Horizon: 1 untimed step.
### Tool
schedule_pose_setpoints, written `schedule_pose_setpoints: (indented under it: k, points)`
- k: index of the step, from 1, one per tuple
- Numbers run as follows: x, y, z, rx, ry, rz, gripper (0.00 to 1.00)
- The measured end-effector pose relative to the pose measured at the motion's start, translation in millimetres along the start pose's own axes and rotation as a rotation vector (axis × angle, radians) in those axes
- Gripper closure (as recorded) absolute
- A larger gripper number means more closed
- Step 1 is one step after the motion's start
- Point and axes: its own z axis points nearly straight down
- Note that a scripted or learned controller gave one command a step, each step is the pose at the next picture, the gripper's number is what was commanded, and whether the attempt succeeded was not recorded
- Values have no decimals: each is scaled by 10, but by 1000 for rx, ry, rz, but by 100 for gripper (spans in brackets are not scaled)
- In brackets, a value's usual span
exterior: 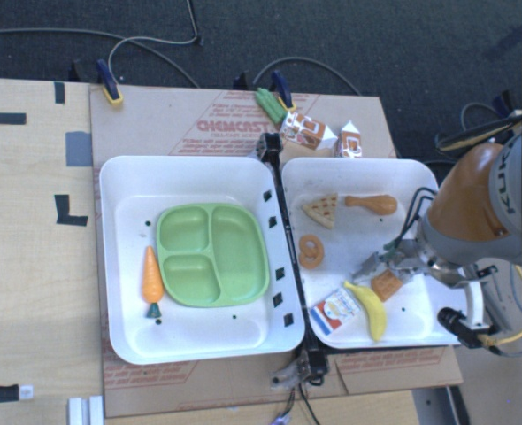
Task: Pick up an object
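Gripper (pixel 378 268) low in right bin (pixel 420 173), beside brown block (pixel 387 285) and banana (pixel 370 309); grasp state unclear. Nothing lifted; pick remains.

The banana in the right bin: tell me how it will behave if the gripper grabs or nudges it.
The banana looks like a smooth plastic toy, so it is probably light and stiff, and possibly slippery to pinch. Its curved shape suggests it may pivot or spin rather than slide straight when pushed. It lies close beside the small carton, so a nudge would likely shift that too.
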Motion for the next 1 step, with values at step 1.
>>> schedule_pose_setpoints:
  k: [1]
  points:
    - [1, 14, -99, -3, -1, -1, 100]
